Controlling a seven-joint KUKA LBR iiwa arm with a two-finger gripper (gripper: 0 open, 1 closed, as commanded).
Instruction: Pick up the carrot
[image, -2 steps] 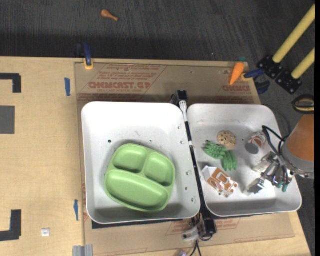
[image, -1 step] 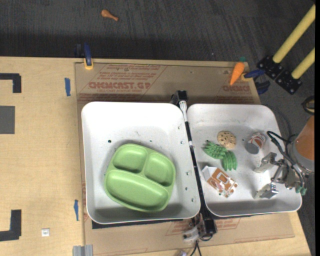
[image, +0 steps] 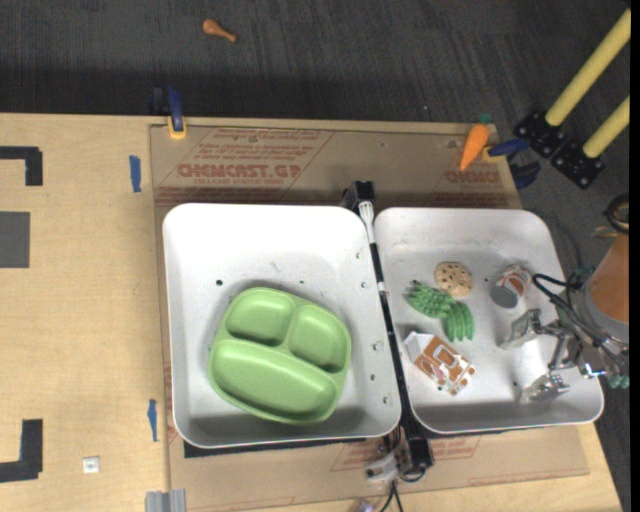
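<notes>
A green divided plate (image: 282, 355) is lying in the left bin (image: 190, 300), taking up most of its floor. In the right bin (image: 480, 228) a leafy green toy (image: 443, 307) is sitting beside a cookie (image: 453, 277), with a red-and-white waffle-like piece (image: 442, 364) lying below them. The carrot (image: 474, 146) is resting outside both bins, on the cardboard sheet (image: 250, 165) behind the right bin's far edge. The gripper (image: 540, 360) is hanging over the right bin's right side, well apart from the carrot, its fingers spread and pinching nothing.
</notes>
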